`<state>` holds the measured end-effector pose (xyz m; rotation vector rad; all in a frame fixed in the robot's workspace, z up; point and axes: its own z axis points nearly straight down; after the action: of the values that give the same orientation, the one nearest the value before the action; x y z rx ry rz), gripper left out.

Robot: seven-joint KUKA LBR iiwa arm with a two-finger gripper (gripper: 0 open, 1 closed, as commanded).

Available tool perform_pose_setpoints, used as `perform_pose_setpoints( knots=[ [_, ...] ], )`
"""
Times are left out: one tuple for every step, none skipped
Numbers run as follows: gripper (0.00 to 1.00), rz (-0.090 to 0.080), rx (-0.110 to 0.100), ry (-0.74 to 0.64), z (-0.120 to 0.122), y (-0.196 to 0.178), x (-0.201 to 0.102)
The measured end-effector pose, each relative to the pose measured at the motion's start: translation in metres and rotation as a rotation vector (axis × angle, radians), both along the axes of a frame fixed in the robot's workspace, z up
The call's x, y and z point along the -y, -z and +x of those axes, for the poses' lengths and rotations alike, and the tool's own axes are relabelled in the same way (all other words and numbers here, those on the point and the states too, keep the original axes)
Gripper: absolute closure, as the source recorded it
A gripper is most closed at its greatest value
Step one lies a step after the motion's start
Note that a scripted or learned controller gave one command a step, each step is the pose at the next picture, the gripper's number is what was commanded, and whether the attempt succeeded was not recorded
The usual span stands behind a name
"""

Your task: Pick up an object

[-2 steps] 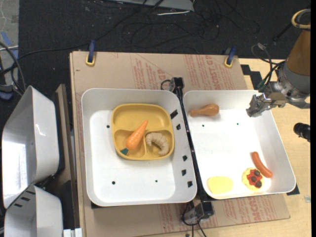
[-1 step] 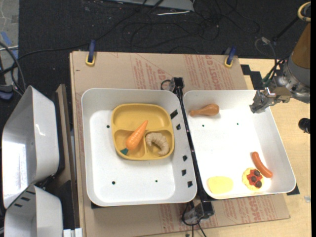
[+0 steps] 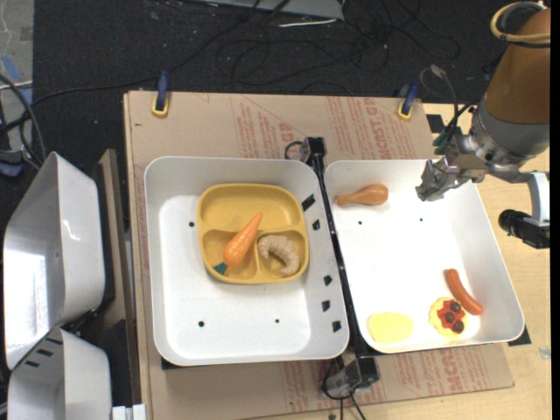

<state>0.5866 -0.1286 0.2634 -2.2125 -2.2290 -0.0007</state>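
My claw (image 3: 435, 185) sits over the far right corner of the right bin (image 3: 411, 261), just inside its far rim. Can't tell from this angle if it's apart or together; it's a dark clump against the white. Nothing visible clamped in it.

Right bin contents:
- chicken drumstick (image 3: 365, 197), far side near the divider, lying flat, thin end pointing left. Left of my claw, near but apart from it.
- sausage (image 3: 464, 291), near right, lying at a diagonal.
- small pizza toy (image 3: 451, 316), near right corner, just beside the sausage's near end; contact unclear.
- flat yellow disc (image 3: 390, 326), near edge, left of the pizza, apart from it.

Left bin (image 3: 175, 261) contents:
- yellow divided plate (image 3: 249, 201), sits in the far half of the bin.
- carrot (image 3: 242, 240), in the plate, tilted, lying across the ridge between compartments, tip pointing far-right.
- shrimp (image 3: 280, 253), curled in the plate's near right compartment, just right of the carrot.

Both bins sit side by side on a cardboard sheet (image 3: 262, 116) on the desk, clamped at the far edge by two yellow clamps (image 3: 160, 103). Cables (image 3: 262, 51) run across the dark floor beyond.
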Motion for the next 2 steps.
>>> perform_pose_setpoints(
  knots=[
    [1.0,0.0,0.0,-0.001,0.005,-0.002,-0.056],
    [1.0,0.001,-0.001,-0.002,0.017,0.014,-0.115]
  ],
)
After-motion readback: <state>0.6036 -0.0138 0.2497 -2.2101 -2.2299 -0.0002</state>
